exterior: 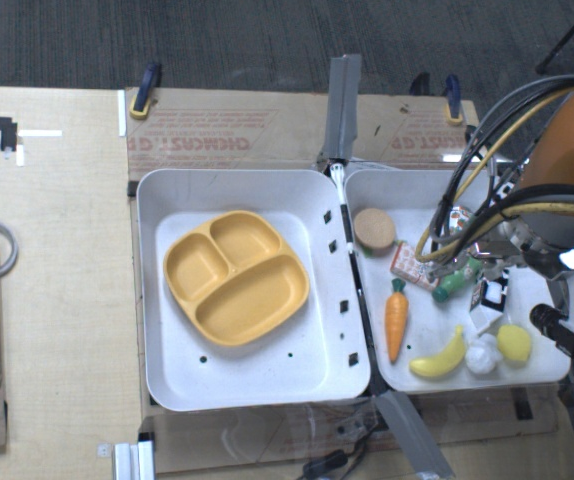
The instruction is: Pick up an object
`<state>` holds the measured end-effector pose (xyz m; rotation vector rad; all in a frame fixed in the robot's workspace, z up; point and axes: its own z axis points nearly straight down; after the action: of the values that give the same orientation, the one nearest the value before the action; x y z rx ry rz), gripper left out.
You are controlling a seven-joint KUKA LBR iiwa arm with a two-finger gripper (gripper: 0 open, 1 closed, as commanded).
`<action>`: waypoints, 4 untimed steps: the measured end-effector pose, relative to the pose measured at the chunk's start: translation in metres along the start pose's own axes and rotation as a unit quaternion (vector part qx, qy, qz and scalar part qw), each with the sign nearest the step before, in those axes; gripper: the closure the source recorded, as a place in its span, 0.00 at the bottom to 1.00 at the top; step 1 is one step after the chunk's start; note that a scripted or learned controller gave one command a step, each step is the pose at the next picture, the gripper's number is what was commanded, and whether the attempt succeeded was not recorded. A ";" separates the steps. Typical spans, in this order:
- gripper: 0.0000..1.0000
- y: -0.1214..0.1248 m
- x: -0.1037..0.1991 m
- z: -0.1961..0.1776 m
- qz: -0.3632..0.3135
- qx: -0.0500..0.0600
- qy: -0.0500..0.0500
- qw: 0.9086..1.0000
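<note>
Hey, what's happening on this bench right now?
A robot arm reaches into the right bin, over a clutter of toy food: a carrot, a banana, a lemon and a round brown piece. Nothing looks picked up yet. The left bin holds a yellow divided plate.

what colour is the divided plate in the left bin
Yellow-orange all over, plain; the plate shows best in the camera view.
</note>
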<state>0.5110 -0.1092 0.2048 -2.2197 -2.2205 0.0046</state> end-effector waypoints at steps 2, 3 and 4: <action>1.00 0.041 -0.051 0.099 0.119 -0.005 0.002 0.993; 1.00 0.063 -0.102 -0.080 0.229 0.000 -0.001 0.973; 1.00 0.145 -0.026 -0.067 0.129 -0.001 -0.001 0.992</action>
<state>0.6559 -0.1354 0.2713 -2.4901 -1.9164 0.0058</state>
